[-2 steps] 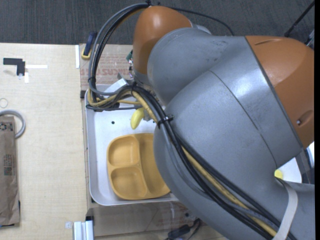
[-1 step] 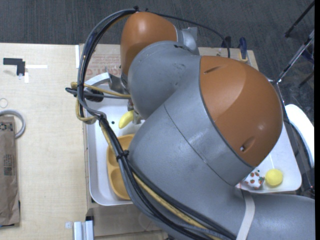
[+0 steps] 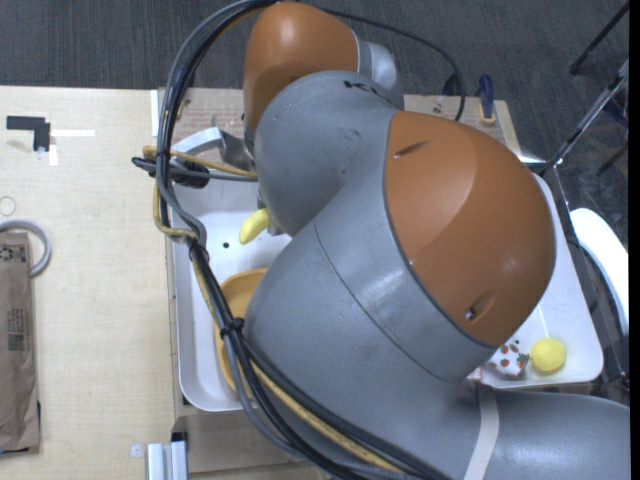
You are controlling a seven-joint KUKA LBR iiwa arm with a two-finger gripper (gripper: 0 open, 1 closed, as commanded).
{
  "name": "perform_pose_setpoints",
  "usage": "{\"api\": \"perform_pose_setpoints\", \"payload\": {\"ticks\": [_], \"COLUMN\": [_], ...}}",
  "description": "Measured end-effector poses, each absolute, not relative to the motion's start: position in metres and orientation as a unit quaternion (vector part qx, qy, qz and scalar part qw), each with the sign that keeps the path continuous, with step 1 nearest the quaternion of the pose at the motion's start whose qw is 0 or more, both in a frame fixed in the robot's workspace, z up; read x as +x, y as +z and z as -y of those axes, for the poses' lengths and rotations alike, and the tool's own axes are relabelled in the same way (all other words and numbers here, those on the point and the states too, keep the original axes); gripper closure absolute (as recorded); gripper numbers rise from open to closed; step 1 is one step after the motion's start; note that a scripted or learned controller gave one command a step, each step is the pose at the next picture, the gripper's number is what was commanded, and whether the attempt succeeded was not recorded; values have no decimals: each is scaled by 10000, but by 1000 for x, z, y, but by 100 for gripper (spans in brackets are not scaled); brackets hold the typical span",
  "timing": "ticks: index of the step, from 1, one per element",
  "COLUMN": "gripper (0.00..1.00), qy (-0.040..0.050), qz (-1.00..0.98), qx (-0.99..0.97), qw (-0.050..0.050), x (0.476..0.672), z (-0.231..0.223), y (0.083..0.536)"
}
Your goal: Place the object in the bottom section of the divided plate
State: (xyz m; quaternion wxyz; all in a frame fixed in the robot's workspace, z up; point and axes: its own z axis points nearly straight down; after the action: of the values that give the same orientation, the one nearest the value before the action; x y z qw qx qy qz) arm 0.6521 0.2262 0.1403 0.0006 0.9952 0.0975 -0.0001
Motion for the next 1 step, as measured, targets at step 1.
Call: {"api": "perform_pose_setpoints", "payload": {"ticks": [1], "gripper": [100], "qy": [-10], "qz": [-998], "qx": [9950], "qw": [7], "x": [654], "z": [-228], "y": [91]}}
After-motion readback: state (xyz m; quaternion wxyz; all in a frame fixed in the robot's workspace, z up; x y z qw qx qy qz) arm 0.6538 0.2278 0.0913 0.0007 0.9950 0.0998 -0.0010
